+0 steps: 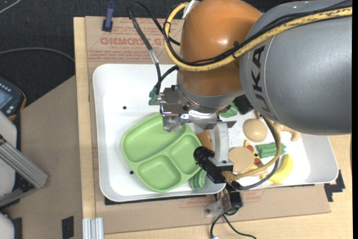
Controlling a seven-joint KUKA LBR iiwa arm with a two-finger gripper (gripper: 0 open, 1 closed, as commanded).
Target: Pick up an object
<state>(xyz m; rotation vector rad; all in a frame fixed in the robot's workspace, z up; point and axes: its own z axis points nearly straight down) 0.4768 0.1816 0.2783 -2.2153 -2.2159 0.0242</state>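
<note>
A light green divided tray [156, 151] lies in the left bin [112, 120], toward its front. The arm's orange wrist band hangs over the middle of the bench, and my gripper [193, 120] sits beneath it, just above the tray's right rear corner at the seam between the bins. A small orange piece [205, 137] shows right beside the gripper's metal parts. A green ridged piece [198, 179] lies at the tray's front right corner. Nothing can be seen held.
The right bin [319, 168] holds toy food: a beige round piece [255, 130], a tan disc [242, 157], a green piece [267, 149], a yellow banana [283, 169]. The arm hides most of this bin. A blue clip [108, 17] lies on the cardboard at the back left.
</note>
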